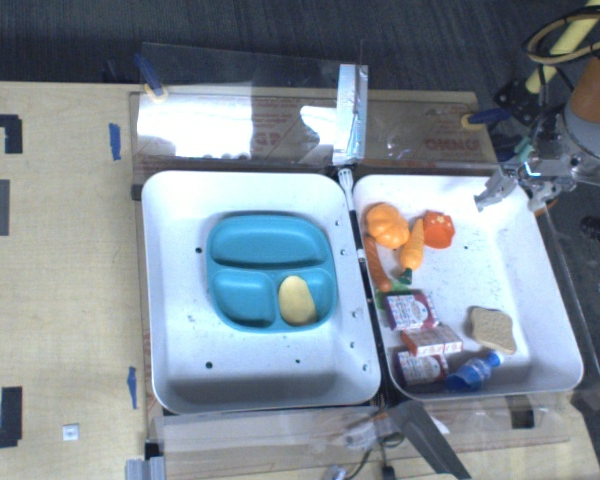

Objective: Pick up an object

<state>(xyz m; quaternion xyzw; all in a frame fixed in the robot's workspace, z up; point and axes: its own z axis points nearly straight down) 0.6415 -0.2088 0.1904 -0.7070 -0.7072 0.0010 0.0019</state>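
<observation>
A robotics lab: 2 white bins (170, 268) on a taped test bench (50, 268).

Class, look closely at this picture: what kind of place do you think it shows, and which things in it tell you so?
Probably a robot lab's test bench, not a kitchen. A robot arm reaches over two white bins on a wooden bench, and the food looks like toys: a small pumpkin, a tomato, a blue tray.

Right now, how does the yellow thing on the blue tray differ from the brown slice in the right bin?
The yellow potato is smooth, rounded and pale yellow; the bread slice is flat, brown and speckled. The yellow potato lies in a compartment of the blue tray in the left bin; the bread slice lies straight on the floor of the right bin. Both look like toy food, and the gripper touches neither.
</observation>
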